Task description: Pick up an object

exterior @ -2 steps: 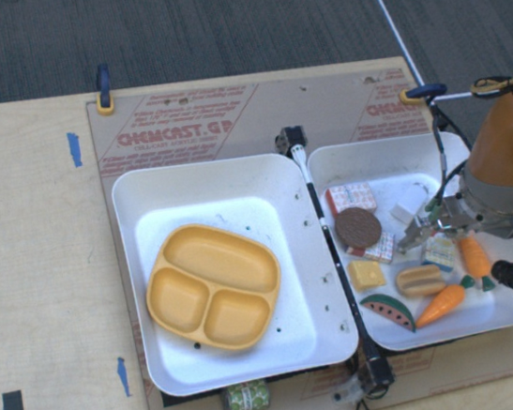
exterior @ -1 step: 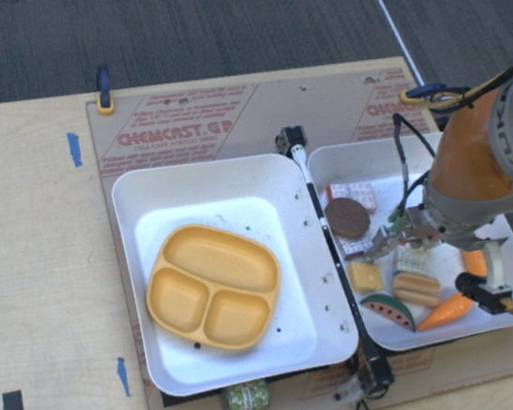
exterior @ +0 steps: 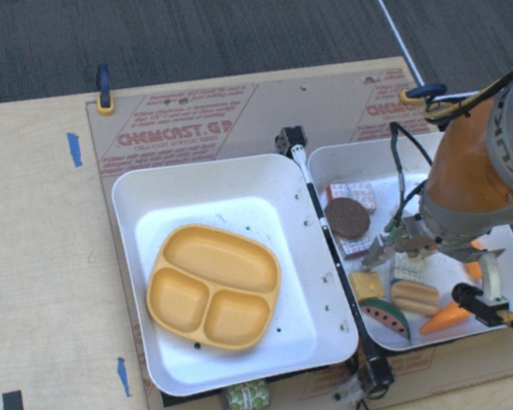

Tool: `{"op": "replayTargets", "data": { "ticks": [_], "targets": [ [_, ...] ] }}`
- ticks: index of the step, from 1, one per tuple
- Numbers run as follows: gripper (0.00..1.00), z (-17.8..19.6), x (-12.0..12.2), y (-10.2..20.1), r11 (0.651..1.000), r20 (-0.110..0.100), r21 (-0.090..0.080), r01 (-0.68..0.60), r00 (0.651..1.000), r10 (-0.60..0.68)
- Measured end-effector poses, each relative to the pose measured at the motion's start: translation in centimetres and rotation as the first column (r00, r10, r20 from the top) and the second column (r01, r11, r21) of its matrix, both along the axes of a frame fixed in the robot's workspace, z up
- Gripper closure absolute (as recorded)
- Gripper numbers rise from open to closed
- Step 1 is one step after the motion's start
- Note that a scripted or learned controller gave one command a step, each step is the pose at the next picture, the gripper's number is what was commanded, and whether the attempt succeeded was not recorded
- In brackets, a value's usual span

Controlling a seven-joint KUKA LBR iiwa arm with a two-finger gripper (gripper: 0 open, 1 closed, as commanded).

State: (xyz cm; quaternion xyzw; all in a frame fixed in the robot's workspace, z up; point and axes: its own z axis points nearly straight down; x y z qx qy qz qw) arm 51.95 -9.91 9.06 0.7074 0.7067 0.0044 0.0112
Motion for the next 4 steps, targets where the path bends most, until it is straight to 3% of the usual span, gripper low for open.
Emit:
{"op": "replayTargets", "data": {
  "ticks": [1,3,4],
  "targets": [
    [0.00,-0.2,1.1,0.1,1.000,-0.012,0.003,0.002,1.000,-0.002],
    [0.00,0.0,-0.3,0.4,1.000,0.000,0.001,-0.001,1.000,0.001],
    [0.00,-0.4,-3.7,0.3,1.000,-0.012,0.006,0.001,1.000,-0.001]
  ]
}}
